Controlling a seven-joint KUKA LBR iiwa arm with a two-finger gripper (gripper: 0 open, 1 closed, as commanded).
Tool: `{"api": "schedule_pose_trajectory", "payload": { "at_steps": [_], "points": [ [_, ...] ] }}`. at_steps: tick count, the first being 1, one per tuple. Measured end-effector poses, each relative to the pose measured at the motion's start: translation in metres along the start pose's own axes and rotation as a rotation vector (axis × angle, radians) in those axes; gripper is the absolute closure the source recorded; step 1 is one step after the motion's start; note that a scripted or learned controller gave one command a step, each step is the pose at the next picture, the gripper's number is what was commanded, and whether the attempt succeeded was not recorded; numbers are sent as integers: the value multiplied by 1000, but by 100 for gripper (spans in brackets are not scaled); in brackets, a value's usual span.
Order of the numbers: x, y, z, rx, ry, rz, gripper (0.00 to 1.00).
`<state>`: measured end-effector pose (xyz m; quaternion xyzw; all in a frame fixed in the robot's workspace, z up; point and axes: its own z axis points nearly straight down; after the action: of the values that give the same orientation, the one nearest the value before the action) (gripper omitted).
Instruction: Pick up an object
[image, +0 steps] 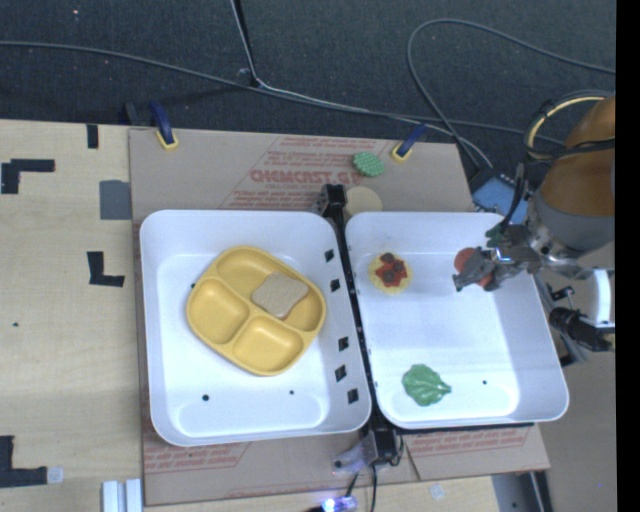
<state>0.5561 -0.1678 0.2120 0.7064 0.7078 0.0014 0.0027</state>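
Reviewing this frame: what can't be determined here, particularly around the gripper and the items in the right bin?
- Gripper, camera view: a red-orange object sits at its tip, but its dark body and the blur hide any grasp or contact.
- Small round item in the right bin: too small to identify its red topping.
- Green piece beyond the bins: too small to identify.
- Arm: cut off by the right edge.
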Motion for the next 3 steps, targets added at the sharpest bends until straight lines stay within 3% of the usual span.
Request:
{"api": "schedule_pose_trajectory", "payload": {
  "at_steps": [1, 3],
  "points": [
    [0, 2, -46, 1, 1, 0, 100],
    [116, -3, -24, 8, 3, -4, 100]
  ]
}}
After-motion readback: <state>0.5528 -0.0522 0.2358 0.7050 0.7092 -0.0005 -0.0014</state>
